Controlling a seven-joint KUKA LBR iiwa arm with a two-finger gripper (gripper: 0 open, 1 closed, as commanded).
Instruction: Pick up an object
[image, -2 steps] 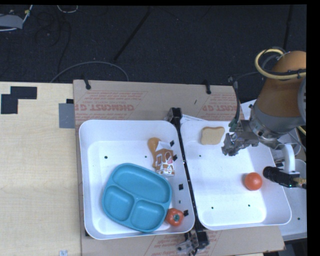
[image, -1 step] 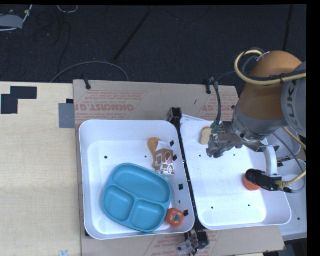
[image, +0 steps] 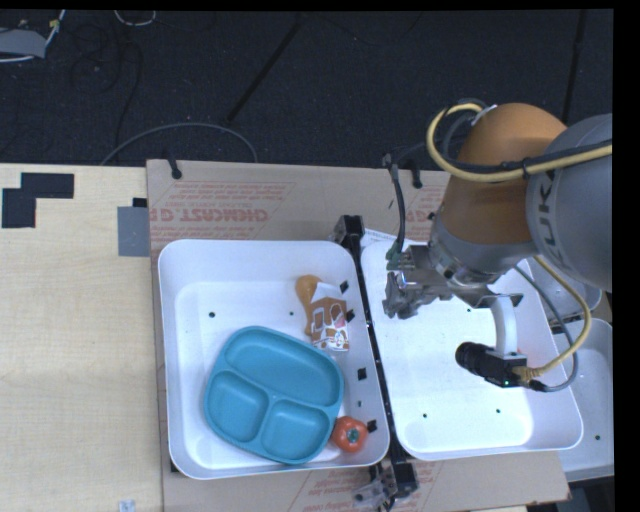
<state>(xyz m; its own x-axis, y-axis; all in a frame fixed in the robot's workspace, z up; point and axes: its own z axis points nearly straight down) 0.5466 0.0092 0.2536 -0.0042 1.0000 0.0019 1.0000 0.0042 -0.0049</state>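
Camera view: left bin (image: 185, 300) holds a blue divided plate (image: 272, 392), tomato (image: 349, 434) and carton (image: 329, 325); gripper (image: 403, 298), finger spread unclear, hangs over right bin (image: 450, 420).

Two white bins, the left bin (image: 185, 290) and the right bin (image: 450, 420), sit side by side on a pale wood-toned bench (image: 70, 350) marked with black and grey squares. Inside the left bin lies a light blue divided tray (image: 272, 393); just beside its lower right corner rests a red-orange tomato (image: 349, 434) with a green top. Above the tray's upper right edge lie a tan-brown piece (image: 307, 292) and a small white carton (image: 329, 326) printed in brown. Brown cardboard (image: 260, 205) with reddish lettering shows behind the bins. The arm (image: 520, 190) is grey with an orange band, looped by a yellow cable (image: 445, 150); its tool (image: 405, 292) is dark metallic grey.
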